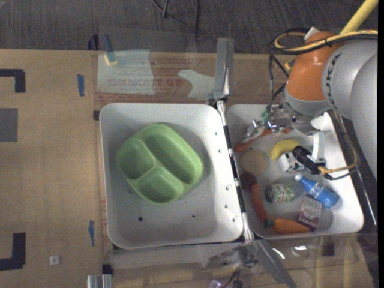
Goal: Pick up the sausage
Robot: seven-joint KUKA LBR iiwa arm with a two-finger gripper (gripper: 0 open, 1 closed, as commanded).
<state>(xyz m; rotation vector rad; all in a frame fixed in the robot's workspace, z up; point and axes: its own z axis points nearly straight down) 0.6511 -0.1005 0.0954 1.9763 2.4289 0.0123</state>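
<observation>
Sausage (pixel 258 201) lies apparently untouched, below pincer (pixel 268 125).

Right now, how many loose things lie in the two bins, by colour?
Green: 2, the plate and the can
Yellow: 1, the banana
Orange: 1, the carrot
Red-brown: 1, the sausage
Blue: 1, the bottle
Tan: 1, a round thing
Red and white: 1, a packet
Total: 8
</observation>
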